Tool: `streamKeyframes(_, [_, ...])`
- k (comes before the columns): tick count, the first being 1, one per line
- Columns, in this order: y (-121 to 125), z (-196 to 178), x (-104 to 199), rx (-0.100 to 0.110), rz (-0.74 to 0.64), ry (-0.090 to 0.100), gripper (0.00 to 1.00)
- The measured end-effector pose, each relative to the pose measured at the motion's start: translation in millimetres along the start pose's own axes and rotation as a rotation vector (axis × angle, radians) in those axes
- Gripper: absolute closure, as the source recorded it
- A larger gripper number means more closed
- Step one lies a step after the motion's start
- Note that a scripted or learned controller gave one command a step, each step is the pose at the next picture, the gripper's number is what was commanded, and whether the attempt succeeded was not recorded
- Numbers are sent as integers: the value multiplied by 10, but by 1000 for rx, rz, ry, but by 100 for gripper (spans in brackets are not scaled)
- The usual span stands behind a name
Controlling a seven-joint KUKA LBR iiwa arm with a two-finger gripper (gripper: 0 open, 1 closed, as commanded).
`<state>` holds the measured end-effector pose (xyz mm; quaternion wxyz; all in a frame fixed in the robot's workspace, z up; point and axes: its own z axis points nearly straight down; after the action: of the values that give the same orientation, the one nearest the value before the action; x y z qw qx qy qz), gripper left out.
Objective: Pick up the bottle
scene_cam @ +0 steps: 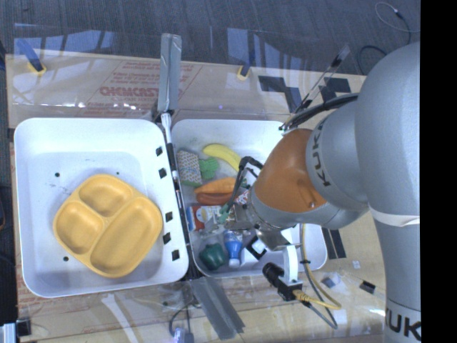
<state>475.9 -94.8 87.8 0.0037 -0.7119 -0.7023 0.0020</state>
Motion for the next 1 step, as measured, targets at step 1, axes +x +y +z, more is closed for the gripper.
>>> streamKeyframes(1, [-1, -62, -10, 5, -4, -1, 100])
